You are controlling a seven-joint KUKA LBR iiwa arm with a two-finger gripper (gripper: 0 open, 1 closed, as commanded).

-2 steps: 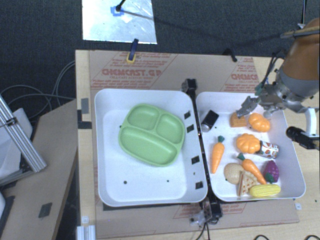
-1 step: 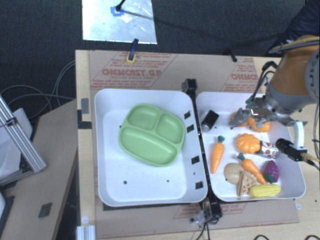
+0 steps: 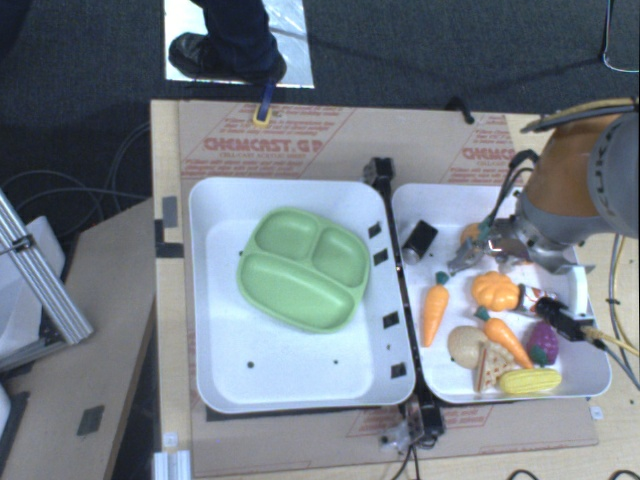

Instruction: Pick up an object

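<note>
Dark carpet surrounds the bench (image 3: 300, 138), whose brown protective film carries red lettering, and on it we see two shallow white bins side by side. We take the green divided plate (image 3: 304, 267) as our landmark; it lies slightly tilted in the left bin (image 3: 215, 368), near that bin's middle.

To the right of the plate, past the black-clipped divider, the right bin (image 3: 590, 373) holds the loose items. Nearest the plate lie a small black block (image 3: 418, 238) and an orange carrot (image 3: 434, 313). Further right from the plate we find an orange pumpkin (image 3: 495, 291), a second carrot (image 3: 507, 338), a beige potato (image 3: 465, 343), a tan wedge (image 3: 490, 366), a yellow corn cob (image 3: 529, 380) and a purple piece (image 3: 543, 342).

We see the grey arm (image 3: 590, 188) reaching in from the far right, its orange band above the wrist, bent downward into the right bin. The gripper (image 3: 478, 252) sits low at the upper part of the toy cluster, just above the pumpkin and right of the black block. We cannot tell how far its grip is spread, nor whether it has hold of anything.

Beyond the bench, up from the plate, a person's dark shoe (image 3: 215, 58) rests on a silver floor panel.
</note>
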